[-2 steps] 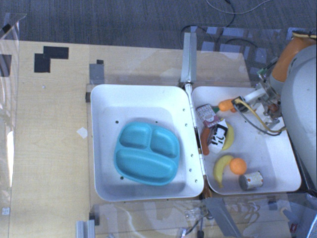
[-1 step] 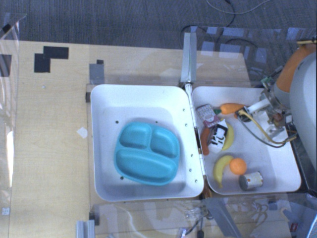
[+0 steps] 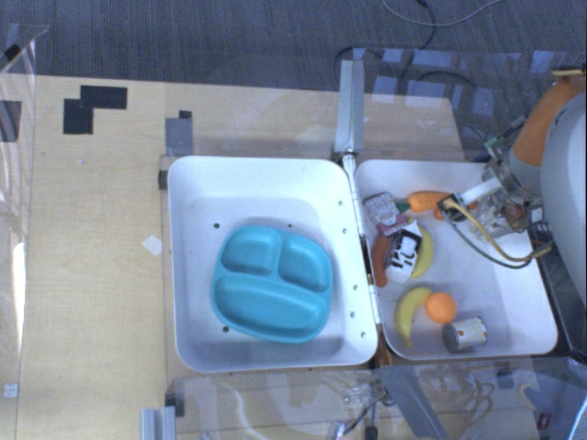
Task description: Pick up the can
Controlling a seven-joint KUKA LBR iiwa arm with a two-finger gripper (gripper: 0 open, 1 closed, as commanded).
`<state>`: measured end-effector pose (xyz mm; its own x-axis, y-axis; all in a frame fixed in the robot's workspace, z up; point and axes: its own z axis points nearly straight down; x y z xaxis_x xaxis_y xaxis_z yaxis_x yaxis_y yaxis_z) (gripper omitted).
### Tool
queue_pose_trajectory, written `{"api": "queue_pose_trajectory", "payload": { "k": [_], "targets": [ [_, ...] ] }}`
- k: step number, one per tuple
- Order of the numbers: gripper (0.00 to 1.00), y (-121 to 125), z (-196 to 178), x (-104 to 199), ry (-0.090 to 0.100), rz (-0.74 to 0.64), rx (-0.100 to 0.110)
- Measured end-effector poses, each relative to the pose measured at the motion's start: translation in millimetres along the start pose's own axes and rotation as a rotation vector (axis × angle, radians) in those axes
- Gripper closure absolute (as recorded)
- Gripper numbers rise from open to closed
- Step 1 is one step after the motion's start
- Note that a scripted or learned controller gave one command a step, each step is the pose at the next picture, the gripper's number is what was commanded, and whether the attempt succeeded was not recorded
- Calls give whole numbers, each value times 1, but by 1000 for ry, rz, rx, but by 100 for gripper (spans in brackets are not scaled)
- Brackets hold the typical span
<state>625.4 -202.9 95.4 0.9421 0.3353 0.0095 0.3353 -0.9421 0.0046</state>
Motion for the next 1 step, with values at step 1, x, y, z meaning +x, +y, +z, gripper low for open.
{"api": "queue_pose_trajectory", "payload": {
  "k": [1],
  "targets": [
    [100, 7, -215, 12, -7, 73, 1]
  ]
}}
